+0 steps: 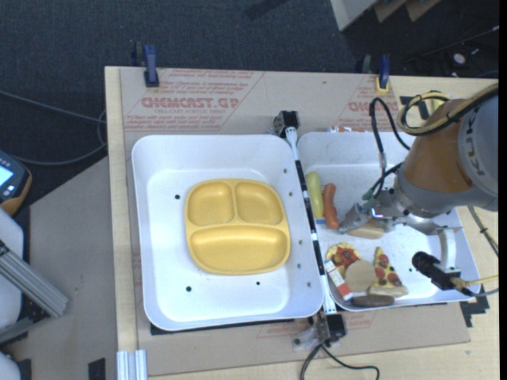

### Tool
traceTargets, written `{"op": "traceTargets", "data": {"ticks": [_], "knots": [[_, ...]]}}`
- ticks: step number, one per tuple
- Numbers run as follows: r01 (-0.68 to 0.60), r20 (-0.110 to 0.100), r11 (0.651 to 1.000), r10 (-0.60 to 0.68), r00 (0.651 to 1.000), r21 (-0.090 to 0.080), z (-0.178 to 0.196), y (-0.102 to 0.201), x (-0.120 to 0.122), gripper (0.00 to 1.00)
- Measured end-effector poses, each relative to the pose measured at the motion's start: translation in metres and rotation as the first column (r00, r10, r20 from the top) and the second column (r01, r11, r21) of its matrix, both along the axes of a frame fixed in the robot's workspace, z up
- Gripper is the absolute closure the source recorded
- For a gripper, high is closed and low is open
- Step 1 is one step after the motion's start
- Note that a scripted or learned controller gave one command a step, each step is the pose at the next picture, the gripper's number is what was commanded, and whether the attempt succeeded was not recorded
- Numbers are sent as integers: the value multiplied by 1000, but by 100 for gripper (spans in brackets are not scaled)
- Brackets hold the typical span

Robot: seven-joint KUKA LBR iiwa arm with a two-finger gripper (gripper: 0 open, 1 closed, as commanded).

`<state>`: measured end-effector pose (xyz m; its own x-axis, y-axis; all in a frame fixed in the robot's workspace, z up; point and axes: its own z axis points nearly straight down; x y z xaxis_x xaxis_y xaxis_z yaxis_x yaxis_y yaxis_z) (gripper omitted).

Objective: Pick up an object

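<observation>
Jaws (367, 214) low in right bin (348, 150), over tan food piece (366, 229); open/closed state unclear.

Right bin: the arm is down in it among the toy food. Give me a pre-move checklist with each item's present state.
1. Gripper is down inside the right bin: ok.
2. An object sits within reach: ok, the orange-red sausage lies just left of the gripper and a tan slice just below it.
3. An object is seen between the fingers: cannot tell, the wrist hides them.
4. Finger opening: cannot tell.
5. Neighbours apart from the target: not ok, the yellow-green piece lies close alongside the sausage.
6. Yellow divided plate in the left bin is ready to receive: ok.
</observation>
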<state>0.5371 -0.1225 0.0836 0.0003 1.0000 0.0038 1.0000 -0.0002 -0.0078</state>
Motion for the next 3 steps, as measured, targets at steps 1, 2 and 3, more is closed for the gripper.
{"op": "traceTargets", "data": {"ticks": [1, 2, 3], "knots": [[0, 9, 1000, 0, 1000, -4, 11, -2, 3, 100], [-11, 26, 1000, 11, 1000, -4, 108, 64, 92, 100], [-12, 6, 1000, 12, 1000, 2, 120, 166, 65, 100]]}}
